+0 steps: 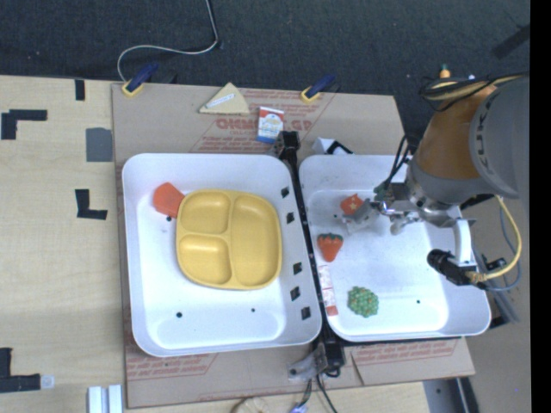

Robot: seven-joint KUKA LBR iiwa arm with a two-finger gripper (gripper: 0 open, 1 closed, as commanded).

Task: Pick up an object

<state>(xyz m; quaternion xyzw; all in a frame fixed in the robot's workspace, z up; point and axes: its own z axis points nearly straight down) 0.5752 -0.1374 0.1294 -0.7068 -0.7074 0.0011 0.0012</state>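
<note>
Nothing lifted yet: my pincer hovers beside the small red thing in the right bin, grip state impossible to tell.

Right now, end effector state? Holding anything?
End effector: low in the right bin, next to the small red object. Open or closed cannot be told; no grasp visible.

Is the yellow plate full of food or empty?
Empty. The yellow plate in the left bin shows bare compartments; the orange toy lies beside it.
</note>
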